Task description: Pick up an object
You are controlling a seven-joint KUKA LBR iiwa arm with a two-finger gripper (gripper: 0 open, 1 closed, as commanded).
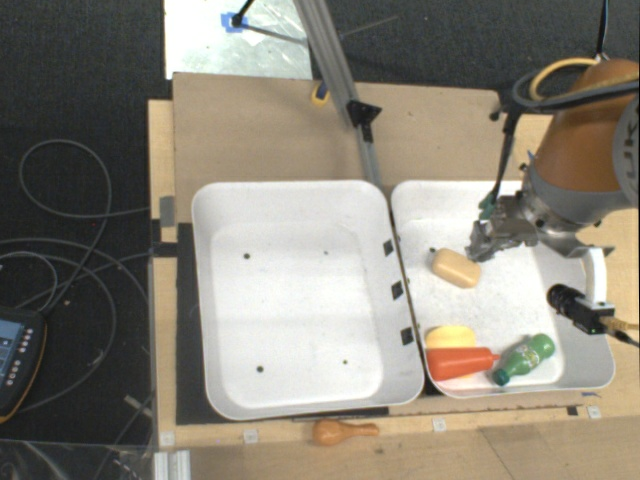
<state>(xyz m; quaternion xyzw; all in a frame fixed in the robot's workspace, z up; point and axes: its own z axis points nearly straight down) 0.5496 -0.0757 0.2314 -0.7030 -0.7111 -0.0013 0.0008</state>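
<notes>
— Where's your gripper (487, 244)?

— Over the right bin (600, 373), just beside the tan block (455, 268); how it's set I cannot tell from above.

— How would you take it?

— I'd centre over the block, straddle its short side, descend straight. The carrot (462, 361) and green bottle (524, 358) sit nearer the front wall.
</notes>
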